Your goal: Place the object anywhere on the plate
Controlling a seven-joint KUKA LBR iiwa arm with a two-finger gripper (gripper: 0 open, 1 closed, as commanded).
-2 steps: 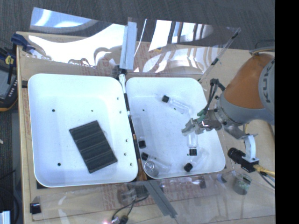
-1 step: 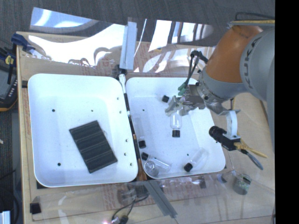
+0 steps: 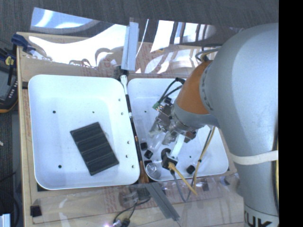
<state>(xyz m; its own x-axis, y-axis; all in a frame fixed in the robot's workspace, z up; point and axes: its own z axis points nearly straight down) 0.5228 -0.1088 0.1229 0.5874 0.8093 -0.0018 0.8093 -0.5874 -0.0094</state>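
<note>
Grey metal fills the 3 o'clock side of the view: my arm (image 3: 246, 108), with its orange band (image 3: 189, 96) just above the wrist, reaches over the right bin (image 3: 142, 91). My gripper (image 3: 163, 138) hangs low near the middle of that bin, amid cables and small black fittings; whether it is spread or closed I cannot tell, and nothing can be made out in its grasp. A clear, round plate (image 3: 154, 171) sits at about 7 o'clock in the right bin, close to the front rim, just below my gripper. At 9 o'clock lies the left bin (image 3: 42, 86), white and shallow, holding a dark ribbed rectangular object (image 3: 94, 148) turned at a slant toward its 6 o'clock edge, well apart from the plate. White letters, partly cut off, read "KUK" on the arm at 5 o'clock.
</note>
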